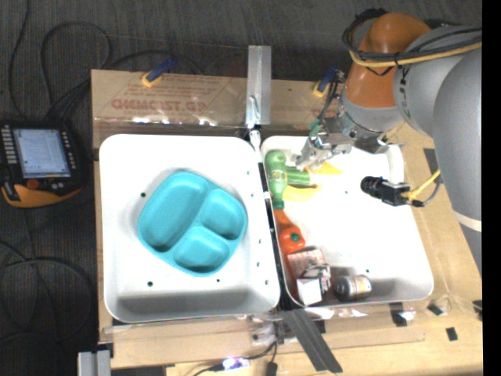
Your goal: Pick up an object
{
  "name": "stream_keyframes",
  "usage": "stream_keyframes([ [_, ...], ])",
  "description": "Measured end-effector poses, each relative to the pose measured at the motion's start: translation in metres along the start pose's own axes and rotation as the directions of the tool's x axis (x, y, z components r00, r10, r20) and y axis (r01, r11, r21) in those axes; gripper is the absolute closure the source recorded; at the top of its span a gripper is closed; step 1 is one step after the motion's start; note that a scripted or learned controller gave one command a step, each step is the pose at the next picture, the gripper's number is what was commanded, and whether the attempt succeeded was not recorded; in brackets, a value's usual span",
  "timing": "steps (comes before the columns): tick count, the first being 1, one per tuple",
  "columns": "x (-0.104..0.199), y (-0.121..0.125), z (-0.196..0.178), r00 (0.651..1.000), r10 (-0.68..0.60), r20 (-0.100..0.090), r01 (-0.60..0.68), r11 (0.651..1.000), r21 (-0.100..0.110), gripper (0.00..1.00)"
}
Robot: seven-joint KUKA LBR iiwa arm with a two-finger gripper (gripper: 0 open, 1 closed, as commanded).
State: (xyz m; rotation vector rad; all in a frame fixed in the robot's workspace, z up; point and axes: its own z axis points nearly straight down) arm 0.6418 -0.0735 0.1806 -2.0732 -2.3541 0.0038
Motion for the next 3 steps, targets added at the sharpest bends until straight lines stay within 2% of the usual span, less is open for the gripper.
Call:
stream_keyframes([
  [1, 0.044, 0.032, 0.001, 1.000, -0.007, 0.000, 0.007, 1.000, 0.000, 1.00],
  [2, 0.048, -0.029, -0.023, 1.000, -0.006, 0.002, 0.006, 1.000, 0.001, 1.00],
  [3, 0.050, -0.028, -0.028, 1.000, -0.009, -0.001, 0.009, 1.000, 0.007, 1.00],
])
